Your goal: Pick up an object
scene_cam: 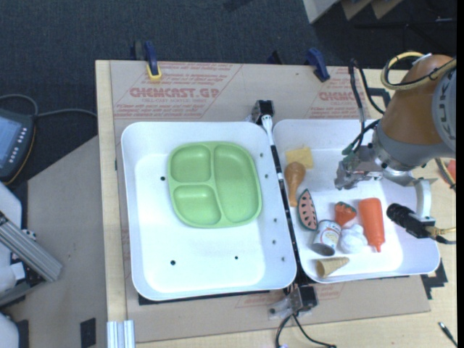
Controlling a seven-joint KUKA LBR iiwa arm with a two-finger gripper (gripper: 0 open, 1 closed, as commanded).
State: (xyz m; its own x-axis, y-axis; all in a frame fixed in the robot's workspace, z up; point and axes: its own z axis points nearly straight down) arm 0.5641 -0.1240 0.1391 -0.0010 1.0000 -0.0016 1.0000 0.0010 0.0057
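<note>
I see the orange plastic carrot [371, 222] lying lengthwise just below-right of my gripper [348, 180], whose fingers' state I cannot tell.

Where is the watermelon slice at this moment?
The watermelon slice lies in the right bin, near its left wall. It is just below the ice cream cone and left of the strawberry.

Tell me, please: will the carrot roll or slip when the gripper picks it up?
The carrot is long, rounded and tapered, so it probably rolls if nudged. It looks like smooth plastic, perhaps slippery and light. The strawberry beside it may get bumped.
</note>
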